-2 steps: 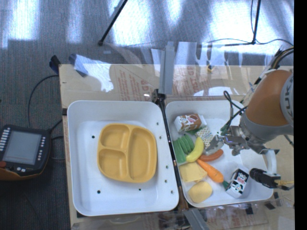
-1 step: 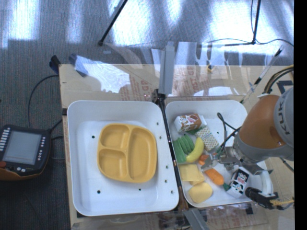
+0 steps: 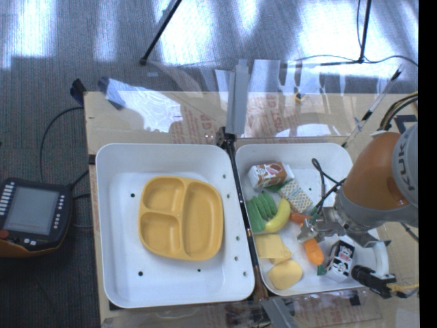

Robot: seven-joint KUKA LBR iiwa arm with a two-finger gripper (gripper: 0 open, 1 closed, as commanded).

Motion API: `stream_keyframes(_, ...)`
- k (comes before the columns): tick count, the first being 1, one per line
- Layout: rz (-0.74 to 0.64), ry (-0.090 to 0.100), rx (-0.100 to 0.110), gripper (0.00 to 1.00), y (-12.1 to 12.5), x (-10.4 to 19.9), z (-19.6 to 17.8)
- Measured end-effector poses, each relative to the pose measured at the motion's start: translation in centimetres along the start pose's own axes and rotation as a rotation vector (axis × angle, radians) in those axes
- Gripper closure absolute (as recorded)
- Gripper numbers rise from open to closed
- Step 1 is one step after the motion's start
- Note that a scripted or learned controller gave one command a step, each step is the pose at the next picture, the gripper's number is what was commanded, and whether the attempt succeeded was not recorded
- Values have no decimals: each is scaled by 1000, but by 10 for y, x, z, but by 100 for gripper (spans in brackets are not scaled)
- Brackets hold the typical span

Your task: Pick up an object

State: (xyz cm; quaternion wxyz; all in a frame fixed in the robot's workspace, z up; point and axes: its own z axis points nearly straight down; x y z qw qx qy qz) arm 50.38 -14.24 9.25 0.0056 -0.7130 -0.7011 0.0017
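Observation:
My gripper [image 3: 312, 228] hangs low in the right bin [image 3: 293, 148], near its lower middle. Right below it lies an orange carrot [image 3: 313, 251], and a small orange piece [image 3: 298, 218] sits at its left. The wrist hides whether anything is held. To the left lie a yellow banana [image 3: 280, 214] and green pea pods [image 3: 259, 210]. A black-and-white carton [image 3: 339, 260] stands at the lower right of the gripper.
A snack box [image 3: 268, 175] and a patterned packet [image 3: 295, 195] lie at the back of the right bin. A yellow slice [image 3: 272, 246] and a yellow lump [image 3: 285, 274] lie at its front. The left bin [image 3: 116, 183] holds a yellow divided plate [image 3: 181, 219].

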Motion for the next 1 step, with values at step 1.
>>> stream_keyframes(1, -51, -4, -13, 100, -3, 50, -105)
